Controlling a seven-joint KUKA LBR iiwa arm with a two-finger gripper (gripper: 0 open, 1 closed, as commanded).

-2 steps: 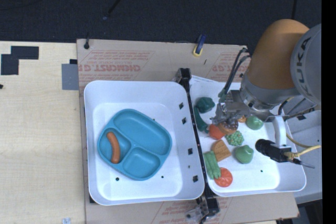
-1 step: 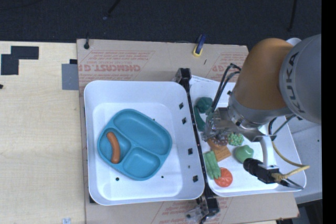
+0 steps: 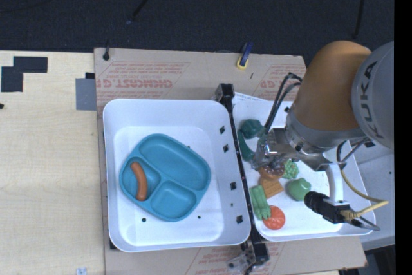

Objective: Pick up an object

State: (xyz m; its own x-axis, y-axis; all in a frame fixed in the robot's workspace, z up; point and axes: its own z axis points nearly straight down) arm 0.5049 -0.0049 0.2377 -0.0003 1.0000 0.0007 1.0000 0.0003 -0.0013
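My gripper (image 3: 269,163) hangs low over the middle of the right bin (image 3: 322,228), under the grey and orange arm. Right below it lies a cluster of toy food: an orange wedge (image 3: 271,187), a pale green knobbly piece (image 3: 291,170), a round green piece (image 3: 299,189), a long green piece (image 3: 259,201) and a red tomato (image 3: 274,218). A dark teal piece (image 3: 249,129) lies at the bin's left side, beside the gripper. The arm's wrist covers the fingertips, and nothing is visibly between them.
The left bin (image 3: 122,119) holds a blue divided plate (image 3: 166,176) with an orange sausage (image 3: 138,180) in its left compartment. A black divider (image 3: 233,158) runs between the bins. Cables and a black connector (image 3: 322,205) hang at the arm's lower right.
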